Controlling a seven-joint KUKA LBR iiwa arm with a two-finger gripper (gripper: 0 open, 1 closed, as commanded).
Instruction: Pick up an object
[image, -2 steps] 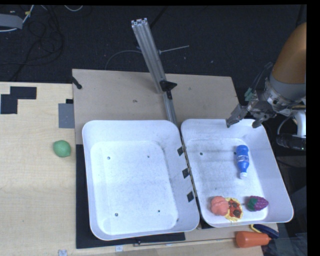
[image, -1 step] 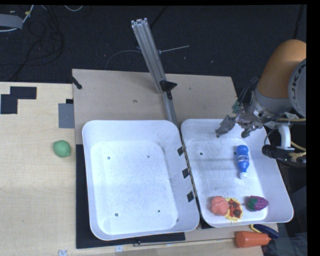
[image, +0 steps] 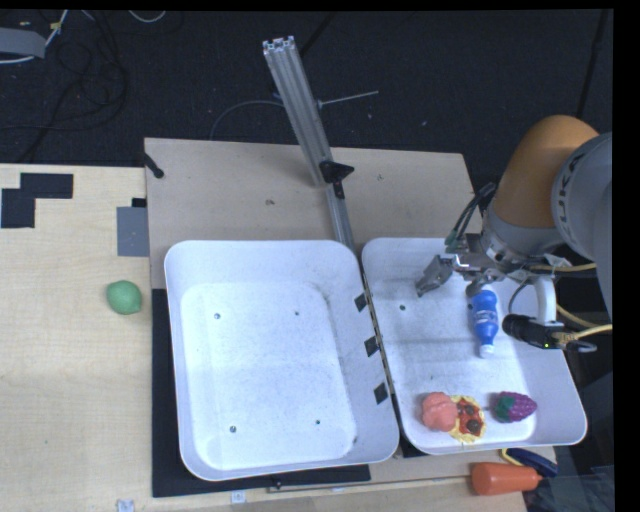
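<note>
Blue bottle (image: 484, 318) with white cap, lying lengthwise in right bin (image: 420, 330) beneath end effector (image: 458, 272); grasp state indeterminable. Pale wooden tabletop (image: 60, 330) with green ball (image: 124, 297); dark floor behind.

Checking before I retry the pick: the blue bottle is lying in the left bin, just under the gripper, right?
Not quite. The camera view shows the blue bottle lying in the right bin, not the left one; it is just under the gripper.
</note>
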